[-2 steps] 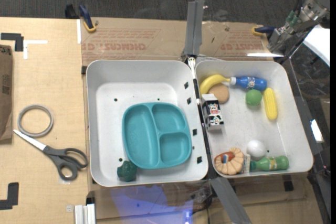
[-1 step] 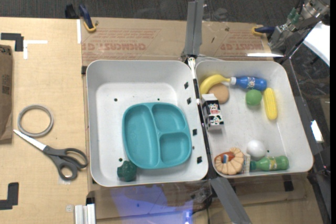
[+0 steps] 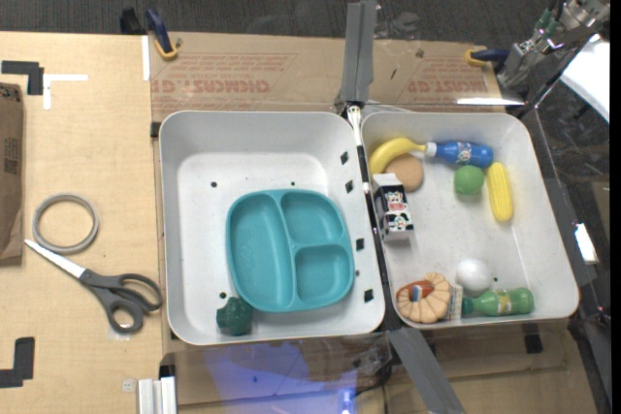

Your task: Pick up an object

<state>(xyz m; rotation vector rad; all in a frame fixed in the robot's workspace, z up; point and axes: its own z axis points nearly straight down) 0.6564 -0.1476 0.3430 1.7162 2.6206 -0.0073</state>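
Knobbly dark-green lump (image 3: 234, 316) beside smooth teal tray (image 3: 289, 249)

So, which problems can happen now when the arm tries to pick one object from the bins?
The right bin is crowded. The banana, the brown egg-like object and the small carton touch each other near the divider, so fingers may hit a neighbour or the wall. The white ball could roll away. In the left bin, the dark green object sits in the corner against the teal divided plate, leaving little room.
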